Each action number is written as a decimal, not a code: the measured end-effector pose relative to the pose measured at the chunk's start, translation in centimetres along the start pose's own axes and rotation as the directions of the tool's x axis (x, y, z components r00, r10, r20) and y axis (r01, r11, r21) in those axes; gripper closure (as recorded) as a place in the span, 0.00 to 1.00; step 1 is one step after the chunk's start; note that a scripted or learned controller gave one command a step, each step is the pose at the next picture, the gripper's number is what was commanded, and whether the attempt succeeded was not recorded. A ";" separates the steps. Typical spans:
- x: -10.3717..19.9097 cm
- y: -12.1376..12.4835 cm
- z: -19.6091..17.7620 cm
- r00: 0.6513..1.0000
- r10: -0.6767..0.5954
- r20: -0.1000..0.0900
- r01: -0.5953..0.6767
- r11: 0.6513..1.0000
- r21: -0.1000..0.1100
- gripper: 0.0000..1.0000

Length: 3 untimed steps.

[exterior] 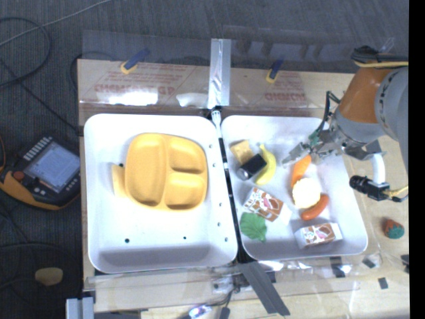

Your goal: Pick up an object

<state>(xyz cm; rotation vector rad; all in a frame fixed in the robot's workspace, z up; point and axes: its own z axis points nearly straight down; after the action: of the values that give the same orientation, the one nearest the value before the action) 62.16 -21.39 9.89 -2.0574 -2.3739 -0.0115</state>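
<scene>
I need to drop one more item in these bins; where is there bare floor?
Left white bin: a broad bare strip along the near wall, below the yellow divided plastic tray. Right white bin: crowded in the middle around the white egg-shaped piece and small printed cartons, with the hand over the far part.

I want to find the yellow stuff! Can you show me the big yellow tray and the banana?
yellow tray (pixel 165 171), camera view, on the ridge between its compartments, in the left bin.
banana (pixel 268 167), camera view, on the middle of its curved body, in the right bin.
</scene>
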 end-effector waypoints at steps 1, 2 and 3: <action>5.8 -2.1 0.5 0.945 0.327 0.005 -0.327 0.945 0.005 0.00; 6.0 -2.1 -0.3 0.946 0.324 0.001 -0.324 0.946 0.008 1.00; 9.5 4.1 -10.1 0.952 0.305 0.010 -0.305 0.952 0.004 1.00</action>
<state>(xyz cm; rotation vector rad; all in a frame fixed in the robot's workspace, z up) 64.80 -11.43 20.10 -2.4014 -2.0287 0.0053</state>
